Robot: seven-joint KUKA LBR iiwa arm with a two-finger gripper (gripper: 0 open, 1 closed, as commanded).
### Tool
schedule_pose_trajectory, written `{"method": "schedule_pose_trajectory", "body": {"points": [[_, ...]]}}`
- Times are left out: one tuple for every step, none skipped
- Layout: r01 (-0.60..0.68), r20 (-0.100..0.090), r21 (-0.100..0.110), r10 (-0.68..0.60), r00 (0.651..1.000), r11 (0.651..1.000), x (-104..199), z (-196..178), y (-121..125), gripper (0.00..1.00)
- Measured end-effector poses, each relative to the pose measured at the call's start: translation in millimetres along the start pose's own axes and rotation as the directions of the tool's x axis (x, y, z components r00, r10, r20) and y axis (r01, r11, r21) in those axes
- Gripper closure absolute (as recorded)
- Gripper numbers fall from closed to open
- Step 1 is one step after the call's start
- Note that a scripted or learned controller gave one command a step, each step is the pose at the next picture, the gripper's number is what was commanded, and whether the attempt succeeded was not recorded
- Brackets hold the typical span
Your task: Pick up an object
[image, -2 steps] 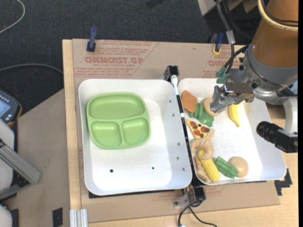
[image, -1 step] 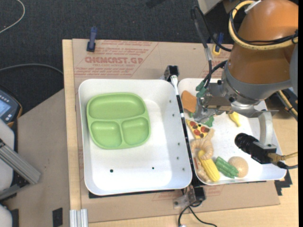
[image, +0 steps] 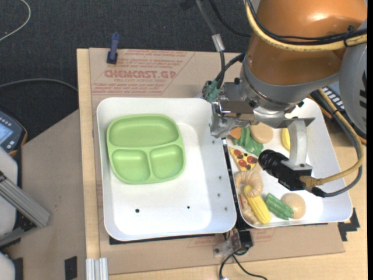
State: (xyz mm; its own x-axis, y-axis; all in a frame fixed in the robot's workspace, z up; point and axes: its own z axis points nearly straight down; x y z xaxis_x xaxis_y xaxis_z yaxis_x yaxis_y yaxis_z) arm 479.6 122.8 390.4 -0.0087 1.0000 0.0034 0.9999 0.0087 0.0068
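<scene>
Toy foods, among them a corn cob (image: 258, 208) and pizza slice (image: 243, 157), are seen lying in the right bin (image: 337, 210) beneath the gripper (image: 274, 137), whose state cannot be told; light, stiff, slippery plastic is judged, best pinched across the cob's middle.

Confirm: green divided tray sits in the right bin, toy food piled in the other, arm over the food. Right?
Not quite. The camera view shows the green divided tray in the left bin, not the right. The toy food lies in the right bin, and the arm hangs over that food.
</scene>
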Motion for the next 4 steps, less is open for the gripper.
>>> {"method": "schedule_pose_trajectory", "body": {"points": [[-0.014, 0.004, 0.001, 0.014, 1.000, 1.000, -41.6, -14.7, 34.8, 1.00], [-0.016, 0.005, 0.010, 0.016, 1.000, 1.000, -98.4, -5.2, 13.6, 1.00], [-0.005, 0.003, 0.011, 0.005, 1.000, 1.000, -59.0, 12.0, -1.7, 1.00], [0.005, -0.001, 0.003, -0.005, 1.000, 1.000, 55.6, -21.0, -0.1, 1.00]]}}
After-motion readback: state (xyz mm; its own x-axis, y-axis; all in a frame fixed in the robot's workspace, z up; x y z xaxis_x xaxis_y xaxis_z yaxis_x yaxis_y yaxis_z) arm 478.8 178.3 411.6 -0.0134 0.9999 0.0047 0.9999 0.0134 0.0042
